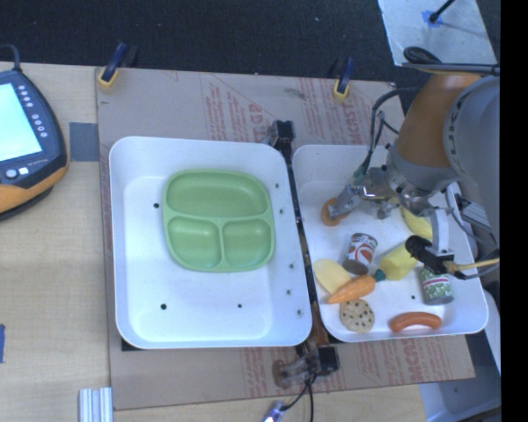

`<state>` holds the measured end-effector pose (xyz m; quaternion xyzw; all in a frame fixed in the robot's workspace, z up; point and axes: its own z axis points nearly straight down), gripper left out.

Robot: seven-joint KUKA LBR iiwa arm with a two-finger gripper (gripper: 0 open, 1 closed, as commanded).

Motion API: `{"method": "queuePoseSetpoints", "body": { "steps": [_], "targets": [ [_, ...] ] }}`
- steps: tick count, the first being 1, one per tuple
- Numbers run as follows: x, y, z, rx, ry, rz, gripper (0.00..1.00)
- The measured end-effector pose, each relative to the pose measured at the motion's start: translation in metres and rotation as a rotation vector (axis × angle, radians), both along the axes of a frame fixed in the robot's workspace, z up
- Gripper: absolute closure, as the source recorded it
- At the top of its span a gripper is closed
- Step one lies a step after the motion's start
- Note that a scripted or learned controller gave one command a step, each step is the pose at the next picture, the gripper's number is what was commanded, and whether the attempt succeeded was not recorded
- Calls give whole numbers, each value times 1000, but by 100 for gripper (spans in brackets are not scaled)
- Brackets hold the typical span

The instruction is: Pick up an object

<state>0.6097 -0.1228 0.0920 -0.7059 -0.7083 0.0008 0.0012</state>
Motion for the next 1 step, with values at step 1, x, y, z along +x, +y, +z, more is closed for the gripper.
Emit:
{"method": "queuePoseSetpoints", "body": {
  "steps": [1],
  "targets": [
    [-83, 29, 0, 0, 3, 2, 0]
  ]
}}
